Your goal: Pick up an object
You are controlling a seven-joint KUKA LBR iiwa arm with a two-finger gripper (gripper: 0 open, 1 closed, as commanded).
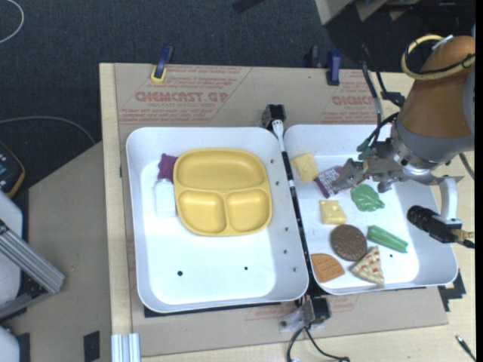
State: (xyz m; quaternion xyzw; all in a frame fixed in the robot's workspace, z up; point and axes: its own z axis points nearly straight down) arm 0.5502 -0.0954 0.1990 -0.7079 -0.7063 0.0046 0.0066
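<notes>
Camera view, from my remote seat: two white bins sit side by side, the left bin (151,277) and the right bin (438,266). The grey arm (438,89) reaches over the right one, and its gripper (361,173) hangs low above the bin's upper middle; I cannot tell its state from this angle. The left bin carries one yellow divided tray (223,189), with one purple piece (166,164) and one white piece (164,198) at its left edge. The right bin has two pale yellow blocks (305,166), two green toy foods (367,197), one brown cookie (349,241), one waffle-like round (327,267), one pizza slice (369,266) and one small purple item (327,179). The purple item lies just beside the gripper, on its left.
</notes>
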